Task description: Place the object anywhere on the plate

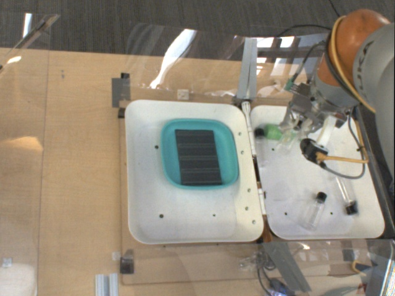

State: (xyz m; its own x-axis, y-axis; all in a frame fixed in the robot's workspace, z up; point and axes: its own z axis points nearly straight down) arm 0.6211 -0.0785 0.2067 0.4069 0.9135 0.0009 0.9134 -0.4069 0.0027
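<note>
1. The arm, one of it, comes in from three o'clock and hangs over the top of the right bin.
2. There are two white bins. The left bin bears the one teal plate, which has a dark ribbed mat at its middle.
3. The gripper sits low at about eleven o'clock in the right bin. I cannot tell whether it is apart or together.
4. The likeliest object for the task is the one green-capped bottle, lying on its side just at nine o'clock of the gripper, near the wall between the bins. Nothing shows it as gripped.
5. To do the pick well, the gripper should centre over the clear body of the bottle rather than its cap, grip across its width, lift clear of the dividing wall, then travel towards nine o'clock to the plate.
6. Two small black-capped vials lie towards five o'clock in the right bin, the near vial and the far vial, well apart from the bottle.
</note>
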